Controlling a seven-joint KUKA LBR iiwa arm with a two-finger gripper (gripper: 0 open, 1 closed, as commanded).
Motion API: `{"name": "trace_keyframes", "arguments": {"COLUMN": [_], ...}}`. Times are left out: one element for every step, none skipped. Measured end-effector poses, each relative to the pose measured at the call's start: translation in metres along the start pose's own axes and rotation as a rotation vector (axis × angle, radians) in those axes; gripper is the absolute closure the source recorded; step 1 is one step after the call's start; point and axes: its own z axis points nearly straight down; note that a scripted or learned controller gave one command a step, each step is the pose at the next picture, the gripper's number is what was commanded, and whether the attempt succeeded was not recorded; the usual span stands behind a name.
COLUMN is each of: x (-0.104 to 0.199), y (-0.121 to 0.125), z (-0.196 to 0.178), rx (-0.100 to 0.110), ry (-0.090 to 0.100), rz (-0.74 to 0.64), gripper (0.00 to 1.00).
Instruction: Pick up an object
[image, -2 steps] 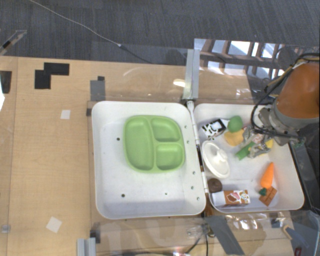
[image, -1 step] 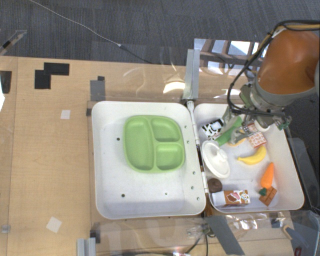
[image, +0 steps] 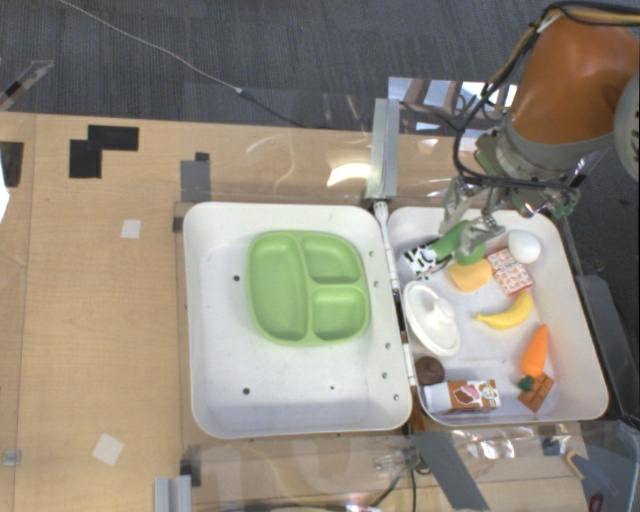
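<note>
Jaws (image: 472, 222) over right bin (image: 585, 330), wooden bench (image: 90, 330).

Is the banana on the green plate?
No, the banana lies in the right bin, while the green plate sits in the left bin.

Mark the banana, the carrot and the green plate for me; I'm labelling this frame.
banana (image: 506, 314): camera view, middle of its curved yellow body, right bin.
carrot (image: 537, 350): camera view, middle of its orange body, right bin.
green plate (image: 306, 287): camera view, on the ridge between its compartments, left bin.

Orange-banded grey arm (image: 560, 90), black cables (image: 470, 110)
</note>
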Motion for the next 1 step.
{"name": "trace_keyframes", "arguments": {"x": [0.0323], "y": [-0.0377], "z": [0.0301], "rx": [-0.003], "ry": [0.004], "rz": [-0.348], "gripper": [1.0]}}
